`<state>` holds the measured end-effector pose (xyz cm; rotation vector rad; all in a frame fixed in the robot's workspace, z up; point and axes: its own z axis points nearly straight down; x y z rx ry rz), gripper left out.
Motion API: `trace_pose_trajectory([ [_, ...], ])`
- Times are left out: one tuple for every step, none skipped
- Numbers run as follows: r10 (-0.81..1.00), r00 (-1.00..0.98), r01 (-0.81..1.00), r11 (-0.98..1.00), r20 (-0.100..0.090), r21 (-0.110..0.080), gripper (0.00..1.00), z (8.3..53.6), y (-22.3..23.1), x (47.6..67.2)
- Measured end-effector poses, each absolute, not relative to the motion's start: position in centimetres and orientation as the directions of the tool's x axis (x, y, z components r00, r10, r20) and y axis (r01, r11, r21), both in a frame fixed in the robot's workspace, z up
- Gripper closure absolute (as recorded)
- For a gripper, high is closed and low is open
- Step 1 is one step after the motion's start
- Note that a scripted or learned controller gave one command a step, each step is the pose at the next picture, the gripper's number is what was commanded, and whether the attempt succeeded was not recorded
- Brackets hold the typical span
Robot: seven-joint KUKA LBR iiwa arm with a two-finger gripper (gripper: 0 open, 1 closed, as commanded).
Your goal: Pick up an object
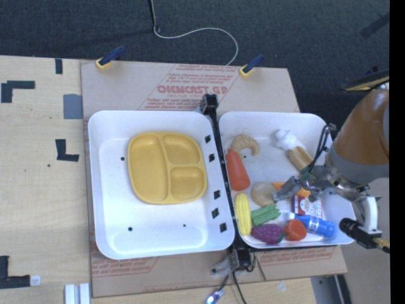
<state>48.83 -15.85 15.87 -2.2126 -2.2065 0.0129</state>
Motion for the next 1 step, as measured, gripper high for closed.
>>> trace_pose_trajectory([
  [1.000,-0.010,1.000,0.010,0.004,-0.003,0.00,18.49,-6.38,48.50],
])
